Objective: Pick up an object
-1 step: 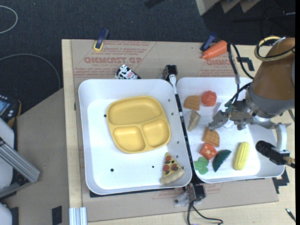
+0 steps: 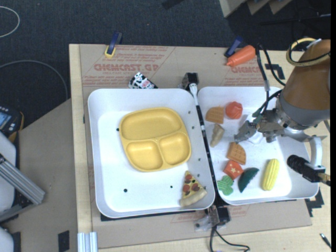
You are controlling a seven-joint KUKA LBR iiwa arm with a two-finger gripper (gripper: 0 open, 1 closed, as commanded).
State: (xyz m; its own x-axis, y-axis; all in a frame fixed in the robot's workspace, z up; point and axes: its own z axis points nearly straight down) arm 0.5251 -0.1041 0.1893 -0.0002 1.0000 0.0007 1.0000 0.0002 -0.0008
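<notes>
Brown board [image 2: 157, 62] under the bins reads, seemingly, "CHEMCAST GP".

The arm [image 2: 310, 83] is a thick rounded column, its upper body a wide orange band that shades to brown in shadow. Below the band sits a smooth grey wrist ring. At nine o'clock from that ring juts the gripper [image 2: 247, 132], a cluster of dull grey metal plates and brackets with dark joints. Thin black cables run along the arm at ten o'clock, and a yellow-edged loop of cable curls at its twelve o'clock side.
</notes>
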